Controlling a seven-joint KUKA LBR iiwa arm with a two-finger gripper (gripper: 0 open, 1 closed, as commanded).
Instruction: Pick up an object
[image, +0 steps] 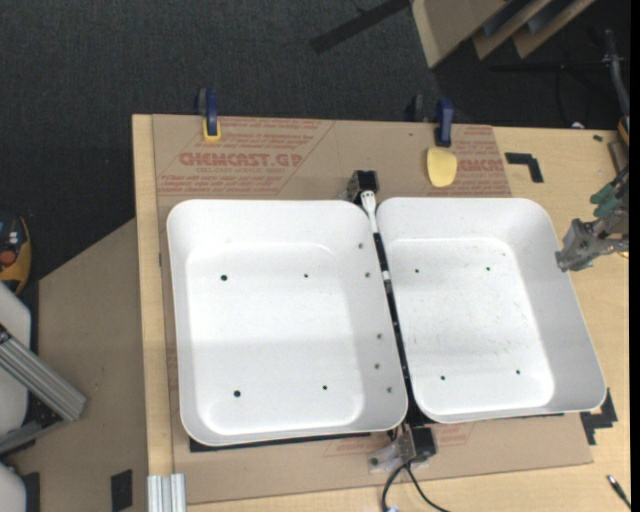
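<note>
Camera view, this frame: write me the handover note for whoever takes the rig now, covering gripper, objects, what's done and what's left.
Gripper: at the right edge of the right bin, off to the side; too small and blurred to tell its finger state, and nothing is seen in it.
Objects: I can make out no pickable object in the left bin or the right bin. A small yellow piece lies on the board behind the right bin.
Done: no pick visible.
Left: the whole pick, once an object is located.
</note>
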